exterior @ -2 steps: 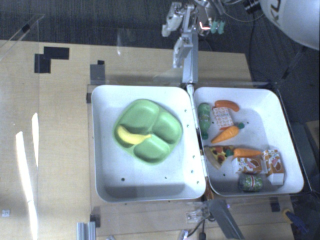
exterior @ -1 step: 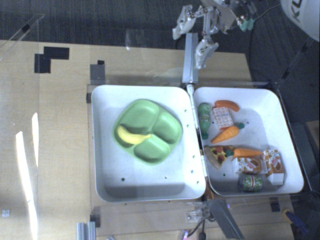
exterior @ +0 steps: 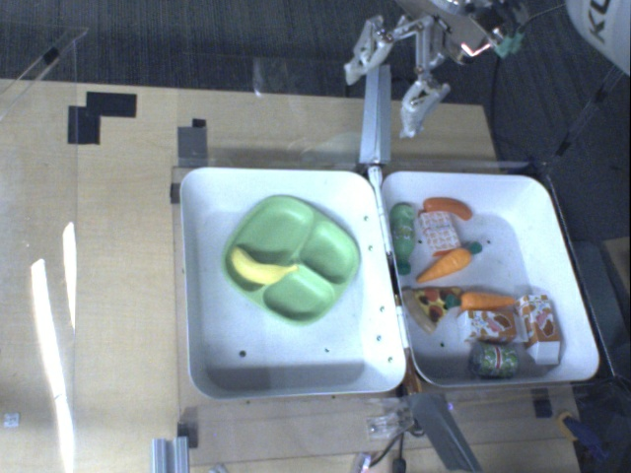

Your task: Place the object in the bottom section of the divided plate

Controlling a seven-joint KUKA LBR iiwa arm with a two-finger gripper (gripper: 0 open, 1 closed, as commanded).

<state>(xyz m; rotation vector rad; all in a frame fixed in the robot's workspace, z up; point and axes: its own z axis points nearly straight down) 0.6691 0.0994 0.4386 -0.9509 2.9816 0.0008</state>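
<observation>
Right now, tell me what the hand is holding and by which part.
Nothing. The hand hangs open above the bins' far edge with an empty gap between its fingers. The banana already lies in the green divided plate.

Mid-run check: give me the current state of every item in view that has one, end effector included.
end effector: open, nothing between its fingers, raised beyond the far edge of the bins
divided plate: upright in the left bin
banana: lying in the plate's left section
carrots: two, lying flat in the right bin
can: on its side at the near wall
green can: on its side by the divider
</observation>
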